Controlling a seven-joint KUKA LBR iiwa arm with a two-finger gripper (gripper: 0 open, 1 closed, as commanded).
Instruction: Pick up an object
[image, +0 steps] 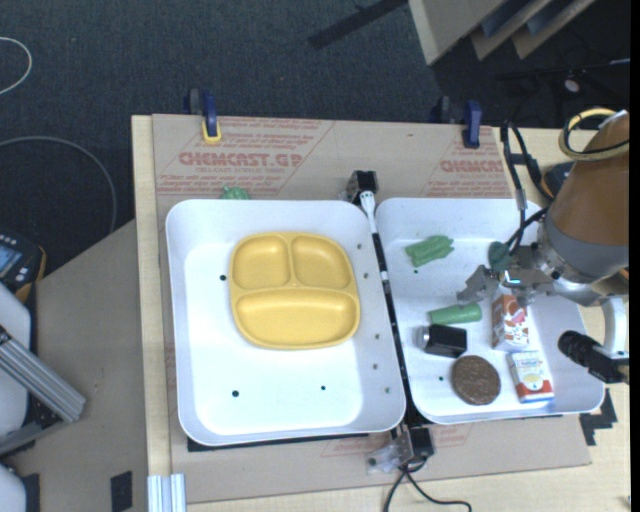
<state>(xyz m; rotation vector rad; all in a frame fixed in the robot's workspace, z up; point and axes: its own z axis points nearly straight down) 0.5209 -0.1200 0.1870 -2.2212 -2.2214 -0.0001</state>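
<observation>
The right bin (400, 225) holds several small objects. A light green piece (430, 250) lies near its back, and a dark green cylinder (455, 313) sits mid-bin with a black item (443, 340) just in front of it. A brown round disc (475, 380) lies near the front. A red-and-white carton (510, 325) and a second small carton (530, 378) lie to the right. My gripper (497, 282) hangs low over the bin, just behind the red-and-white carton and to the right of the dark green cylinder. Nothing is visibly held.
The left bin (200, 330) carries a yellow divided plate (294, 290). The arm's orange band and grey wrist (590, 225) cover the right bin's far right edge. Blue clamps (209, 110) hold the board at the back. Cables run along the right.
</observation>
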